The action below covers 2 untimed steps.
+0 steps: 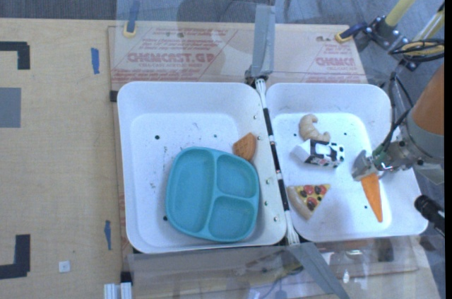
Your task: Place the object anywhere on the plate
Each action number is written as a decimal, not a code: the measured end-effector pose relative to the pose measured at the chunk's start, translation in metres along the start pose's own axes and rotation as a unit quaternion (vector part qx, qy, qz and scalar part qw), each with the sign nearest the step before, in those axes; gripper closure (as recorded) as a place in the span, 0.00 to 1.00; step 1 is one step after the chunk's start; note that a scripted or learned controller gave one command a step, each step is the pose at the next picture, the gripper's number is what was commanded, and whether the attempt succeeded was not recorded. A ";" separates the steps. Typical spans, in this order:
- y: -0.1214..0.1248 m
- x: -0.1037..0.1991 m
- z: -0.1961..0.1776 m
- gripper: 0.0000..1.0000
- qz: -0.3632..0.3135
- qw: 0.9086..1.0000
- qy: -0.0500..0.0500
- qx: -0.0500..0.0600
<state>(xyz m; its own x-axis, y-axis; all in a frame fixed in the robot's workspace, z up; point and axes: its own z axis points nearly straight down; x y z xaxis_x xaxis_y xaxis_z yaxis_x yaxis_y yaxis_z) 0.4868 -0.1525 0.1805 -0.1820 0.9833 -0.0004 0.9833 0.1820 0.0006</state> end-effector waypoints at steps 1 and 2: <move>0.011 0.095 -0.011 1.00 -0.135 0.991 0.001 0.002; 0.042 0.203 -0.012 1.00 -0.220 0.975 0.000 0.000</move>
